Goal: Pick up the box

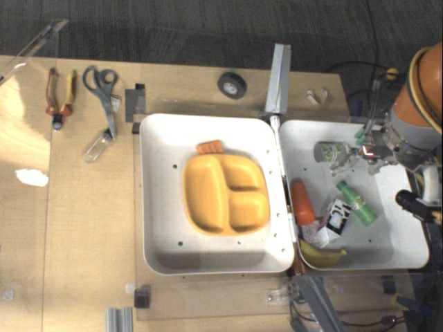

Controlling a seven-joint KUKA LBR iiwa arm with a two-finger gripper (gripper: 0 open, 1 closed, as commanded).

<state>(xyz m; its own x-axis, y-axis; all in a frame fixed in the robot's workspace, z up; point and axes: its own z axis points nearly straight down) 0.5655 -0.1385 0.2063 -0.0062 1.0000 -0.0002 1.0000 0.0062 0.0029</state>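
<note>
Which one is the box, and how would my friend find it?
Look in the right-hand white bin, the one packed with small things. Near its front, find the box: a small flat carton lying between the red-orange tube and the green bottle, just above the banana. It alone is white with bold black markings on top.

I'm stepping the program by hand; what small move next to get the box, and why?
Probably shift the gripper down-left toward the box. It sits near the right bin's upper edge, while the box lies lower, between the green bottle and the red object.
</note>
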